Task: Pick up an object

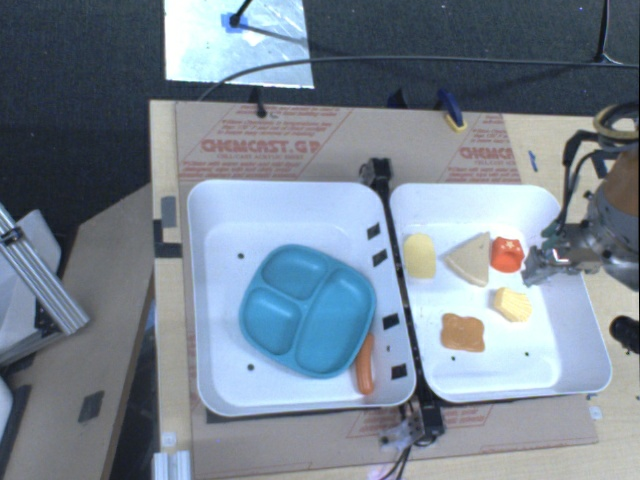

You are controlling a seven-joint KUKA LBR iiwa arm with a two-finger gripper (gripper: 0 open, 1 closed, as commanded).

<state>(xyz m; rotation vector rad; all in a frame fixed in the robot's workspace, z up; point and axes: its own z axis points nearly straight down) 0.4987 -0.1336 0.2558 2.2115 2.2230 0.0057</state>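
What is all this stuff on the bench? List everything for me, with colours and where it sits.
Bins: two, white, side by side on the bench.
Divided plate: one, blue, left bin.
Sausage: one, orange, left bin, beside the plate's near edge.
Pale yellow piece: one, right bin.
Wedge: one, cream, right bin.
Red piece: one, beside the wedge.
Yellow block: one, right bin.
Toast-like piece: one, orange-brown, right bin.
Gripper: one, grey, over the right bin's right edge.
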